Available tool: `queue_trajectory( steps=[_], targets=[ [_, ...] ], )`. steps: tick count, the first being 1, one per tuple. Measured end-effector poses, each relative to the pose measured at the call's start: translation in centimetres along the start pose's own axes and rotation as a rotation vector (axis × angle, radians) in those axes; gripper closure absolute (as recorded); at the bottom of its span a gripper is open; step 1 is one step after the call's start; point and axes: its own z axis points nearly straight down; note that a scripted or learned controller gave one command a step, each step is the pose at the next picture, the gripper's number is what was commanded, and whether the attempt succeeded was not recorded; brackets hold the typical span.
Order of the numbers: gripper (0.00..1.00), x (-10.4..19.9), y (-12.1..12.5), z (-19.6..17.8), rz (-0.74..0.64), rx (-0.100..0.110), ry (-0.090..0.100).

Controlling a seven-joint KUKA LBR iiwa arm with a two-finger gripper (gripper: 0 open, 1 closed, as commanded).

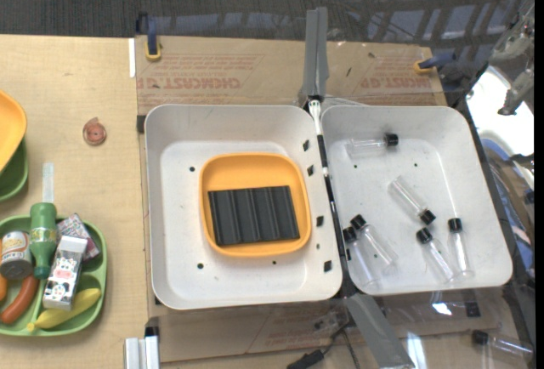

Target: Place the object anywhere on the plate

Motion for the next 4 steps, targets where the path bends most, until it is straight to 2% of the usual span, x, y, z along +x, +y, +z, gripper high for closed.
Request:
queue_trajectory(
  steps=[1,2,3,4],
  targets=[
    [0.00,4.4,-0.8,-1.8,-0.363,0.000,-0.001],
    [0.00,1.8,-0.3,-5.0,-0.641,0.000,-0.004],
    [0.00,5.7,-1.0,-6.8,-0.938,-0.002,-0.001],
    [0.00,11.5,-2.1,-6.7,-1.185,-0.003,0.000]
  ],
)
